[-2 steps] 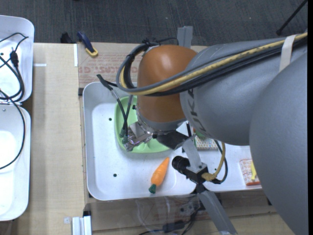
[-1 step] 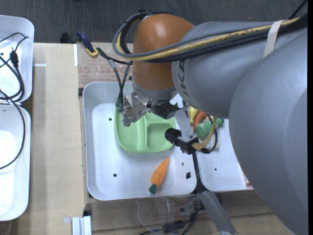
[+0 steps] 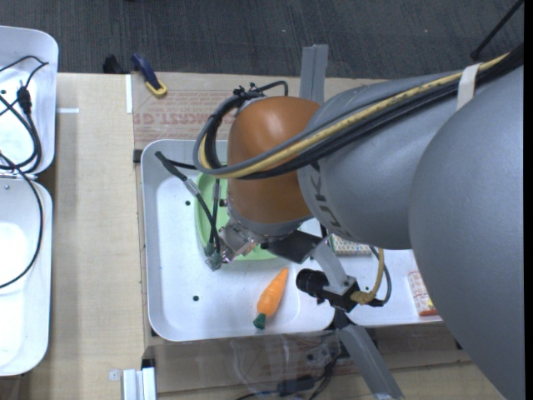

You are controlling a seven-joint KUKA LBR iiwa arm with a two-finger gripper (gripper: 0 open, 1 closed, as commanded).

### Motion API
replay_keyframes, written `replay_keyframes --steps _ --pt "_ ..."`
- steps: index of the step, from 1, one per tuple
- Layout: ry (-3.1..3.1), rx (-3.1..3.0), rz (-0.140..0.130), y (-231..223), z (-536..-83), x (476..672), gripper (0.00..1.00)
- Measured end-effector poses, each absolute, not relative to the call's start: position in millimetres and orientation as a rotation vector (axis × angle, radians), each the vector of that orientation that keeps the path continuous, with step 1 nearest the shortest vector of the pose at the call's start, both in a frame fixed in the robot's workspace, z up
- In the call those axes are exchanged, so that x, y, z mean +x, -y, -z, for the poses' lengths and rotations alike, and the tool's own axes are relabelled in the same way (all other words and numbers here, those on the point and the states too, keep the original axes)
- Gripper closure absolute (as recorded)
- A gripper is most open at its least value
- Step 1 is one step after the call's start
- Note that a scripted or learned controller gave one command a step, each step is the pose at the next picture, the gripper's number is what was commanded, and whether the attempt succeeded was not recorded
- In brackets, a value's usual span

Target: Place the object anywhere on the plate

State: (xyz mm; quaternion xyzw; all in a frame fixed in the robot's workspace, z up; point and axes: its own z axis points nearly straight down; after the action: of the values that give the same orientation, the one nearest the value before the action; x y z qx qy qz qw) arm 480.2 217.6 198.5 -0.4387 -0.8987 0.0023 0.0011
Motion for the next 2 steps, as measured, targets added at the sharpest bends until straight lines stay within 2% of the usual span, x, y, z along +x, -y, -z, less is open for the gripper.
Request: replay_keyframes --steps 1,2 --pt "2.888 -1.241 -0.002 -200.3 -251.6 557.7 1.0" --pt "2.884 -1.245 -0.005 -194.4 -245.5 520.8 1.0"
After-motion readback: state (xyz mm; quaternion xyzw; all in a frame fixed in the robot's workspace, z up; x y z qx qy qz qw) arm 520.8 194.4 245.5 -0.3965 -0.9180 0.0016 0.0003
